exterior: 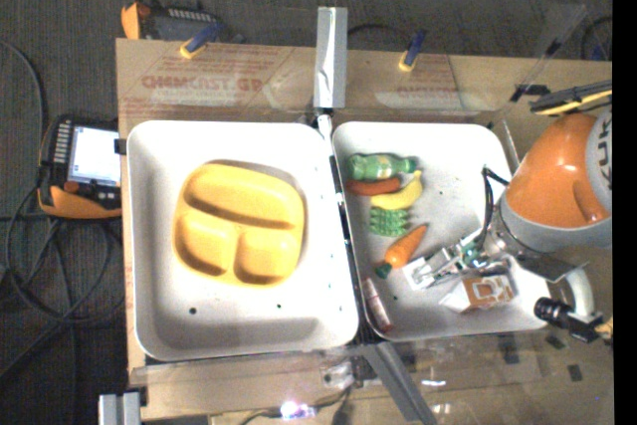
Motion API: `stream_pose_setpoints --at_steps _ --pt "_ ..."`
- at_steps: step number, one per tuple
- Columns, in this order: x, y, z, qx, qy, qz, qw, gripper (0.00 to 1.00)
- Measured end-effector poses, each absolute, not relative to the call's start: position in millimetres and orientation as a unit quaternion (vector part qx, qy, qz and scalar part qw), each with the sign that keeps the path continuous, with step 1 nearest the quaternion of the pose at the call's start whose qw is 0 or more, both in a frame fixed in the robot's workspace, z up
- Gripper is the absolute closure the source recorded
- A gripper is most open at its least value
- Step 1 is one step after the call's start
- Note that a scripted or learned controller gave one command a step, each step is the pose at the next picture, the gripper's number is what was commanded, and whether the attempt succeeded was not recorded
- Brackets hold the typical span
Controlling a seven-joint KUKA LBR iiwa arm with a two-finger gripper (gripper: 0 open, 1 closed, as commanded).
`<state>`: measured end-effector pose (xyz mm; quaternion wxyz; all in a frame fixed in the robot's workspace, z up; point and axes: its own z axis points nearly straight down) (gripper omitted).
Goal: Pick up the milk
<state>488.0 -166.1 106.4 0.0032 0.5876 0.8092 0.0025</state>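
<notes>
Here the milk (485, 293), a small carton, lies tilted near the right bin's (453, 136) front wall, just beside the end effector (430, 271), whose fingers look slightly parted with nothing between them. A carrot (404, 247), banana (396, 197) and green bottle (381, 165) crowd the bin's left half. The left bin (149, 214) holds a yellow tray (241, 222). Both rest on a brown surface (199, 75). The arm (562, 189) leans in from the right.

Yellow divided tray (240, 223) in left bin (149, 244). Right bin (458, 149): green bottle (379, 165), banana (396, 195), carrot (402, 248) (tilted). Handheld pendant (82, 166) left of bench.
</notes>
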Motion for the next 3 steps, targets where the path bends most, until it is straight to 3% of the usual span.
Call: stream_pose_setpoints --at_steps 1,2,3 --pt "490.3 -167 116 0.589 0.808 0.0036 0.004 1.0" --pt "489.4 -166 114 0.588 0.809 0.0028 0.002 0.0" --pt "526.7 -158 175 0.683 0.731 -0.0027 -0.003 0.0"
